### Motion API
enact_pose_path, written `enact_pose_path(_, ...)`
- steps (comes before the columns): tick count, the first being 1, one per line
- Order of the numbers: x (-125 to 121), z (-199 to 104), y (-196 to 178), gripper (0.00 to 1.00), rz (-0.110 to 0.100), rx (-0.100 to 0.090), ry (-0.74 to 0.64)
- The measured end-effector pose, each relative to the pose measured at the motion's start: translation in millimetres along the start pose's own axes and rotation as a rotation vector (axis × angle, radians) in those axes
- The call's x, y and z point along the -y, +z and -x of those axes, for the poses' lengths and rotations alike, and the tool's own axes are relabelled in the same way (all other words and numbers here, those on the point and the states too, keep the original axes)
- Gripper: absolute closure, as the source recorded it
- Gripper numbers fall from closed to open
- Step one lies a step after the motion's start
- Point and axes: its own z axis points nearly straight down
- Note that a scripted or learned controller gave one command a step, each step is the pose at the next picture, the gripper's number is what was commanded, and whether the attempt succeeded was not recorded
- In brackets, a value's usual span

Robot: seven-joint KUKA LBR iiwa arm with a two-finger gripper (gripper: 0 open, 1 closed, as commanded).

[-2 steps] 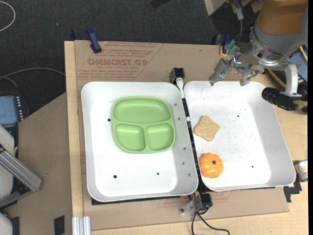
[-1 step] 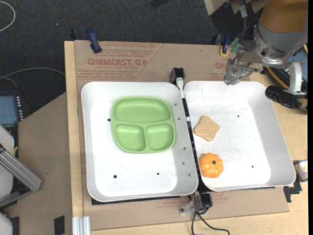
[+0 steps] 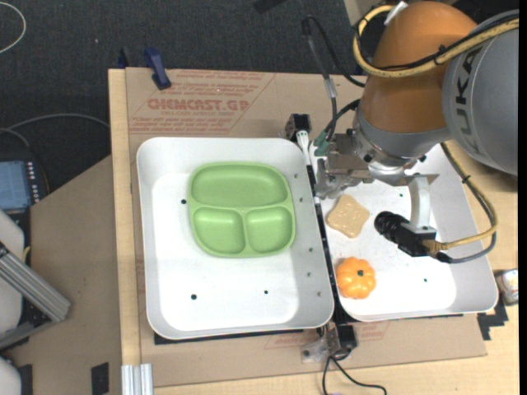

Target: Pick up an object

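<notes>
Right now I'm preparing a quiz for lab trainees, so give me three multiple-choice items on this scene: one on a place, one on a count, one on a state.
1. Where does the green divided plate lie?
A. in the left bin
B. in the right bin
C. on the cardboard

2. How many compartments does the plate have?
A. two
B. three
C. five

3. How does the small orange pumpkin stand with respect to the arm?
A. lifted in the air
B. lying free on the bin floor
C. pressed under the wrist

Answers: 1 A, the plate fills the upper half of the left bin. 2 B, one wide section above two smaller ones. 3 B, it rests near the right bin's front edge, apart from the arm and the tan toast-like piece.
</notes>
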Motion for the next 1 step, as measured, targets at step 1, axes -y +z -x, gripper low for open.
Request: enact_pose_path(1, 62.8, -84.5, 25.5, 1.00, 0.002, 0.003, 0.004)
